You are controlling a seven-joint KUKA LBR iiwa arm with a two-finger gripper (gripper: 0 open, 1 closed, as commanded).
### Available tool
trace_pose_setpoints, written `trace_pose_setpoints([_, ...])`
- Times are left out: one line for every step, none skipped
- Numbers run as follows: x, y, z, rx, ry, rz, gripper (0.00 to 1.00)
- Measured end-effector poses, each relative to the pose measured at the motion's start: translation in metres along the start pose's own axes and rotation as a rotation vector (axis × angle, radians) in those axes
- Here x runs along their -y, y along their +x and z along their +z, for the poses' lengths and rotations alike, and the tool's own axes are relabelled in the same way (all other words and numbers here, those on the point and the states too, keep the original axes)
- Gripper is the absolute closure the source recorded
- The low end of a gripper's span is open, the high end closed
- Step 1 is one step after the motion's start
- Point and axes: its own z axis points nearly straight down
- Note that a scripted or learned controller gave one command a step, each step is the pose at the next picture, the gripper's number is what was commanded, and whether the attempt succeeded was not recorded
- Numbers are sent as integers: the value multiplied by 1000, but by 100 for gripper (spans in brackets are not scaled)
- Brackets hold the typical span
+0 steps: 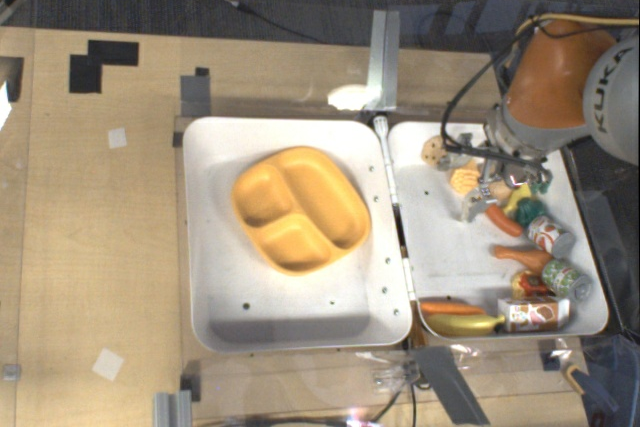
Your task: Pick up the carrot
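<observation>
One small orange plastic carrot (506, 224) is lying in the right white bin (432, 250), just beside the grey claw (480, 203), whose state we cannot tell. We are judging it light, stiff and slippery, so we are advising a hold across its middle.

Arm entered from the right edge of the frame, upper right quadrant. Grey link at far right, orange band above the wrist occupying the upper right. Wrist pointed down and toward frame left. End effector (487, 198) sat low, right of centre. Black cable looped along the wrist's left side.
</observation>
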Motion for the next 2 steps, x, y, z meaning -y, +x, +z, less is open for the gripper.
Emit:
trace_pose_setpoints([-36,-11,1,-7,-1,-44,0])
trace_pose_setpoints([-36,-27,-12,-19,-5,-137,0])
